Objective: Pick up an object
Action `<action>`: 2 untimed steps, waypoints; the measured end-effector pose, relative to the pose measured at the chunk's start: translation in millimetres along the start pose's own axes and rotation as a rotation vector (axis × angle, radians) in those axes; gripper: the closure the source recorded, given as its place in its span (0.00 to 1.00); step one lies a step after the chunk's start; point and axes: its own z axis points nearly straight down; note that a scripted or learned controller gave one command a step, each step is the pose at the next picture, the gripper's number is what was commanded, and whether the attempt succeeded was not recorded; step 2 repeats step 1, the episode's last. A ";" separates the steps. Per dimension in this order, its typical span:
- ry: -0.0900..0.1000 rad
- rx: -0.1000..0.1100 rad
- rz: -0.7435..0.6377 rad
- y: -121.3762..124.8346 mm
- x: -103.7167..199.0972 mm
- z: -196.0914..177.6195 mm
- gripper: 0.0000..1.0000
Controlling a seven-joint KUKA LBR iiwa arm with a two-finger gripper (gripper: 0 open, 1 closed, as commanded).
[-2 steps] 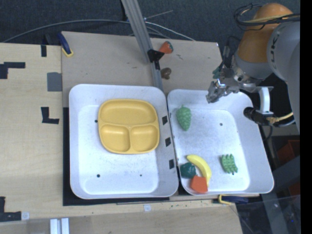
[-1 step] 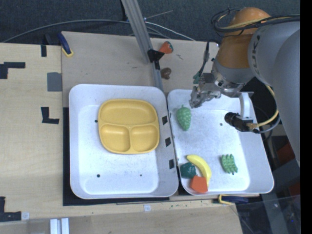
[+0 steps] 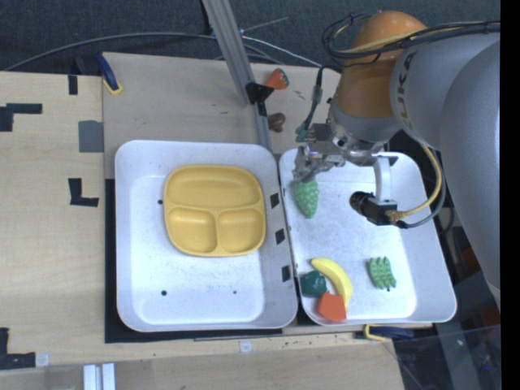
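My gripper hangs over the upper left of the right bin, directly above a green bumpy grape-like toy that lies on the bin floor. The toy's top touches or sits just under the fingertips. Near the bin's front lie a yellow banana, a dark teal piece and an orange-red block, all close together. A small green ridged toy rests to their right.
The left bin holds a yellow divided plate. A grey metal post slants across the bench behind the bins. A small red-and-green toy and a brown one lie on the bench beyond the bins.
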 end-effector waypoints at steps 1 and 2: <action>0.000 -0.001 -0.001 -6.5 55.0 -13.2 1.00; 0.000 -0.001 -0.001 -6.5 55.0 -13.2 1.00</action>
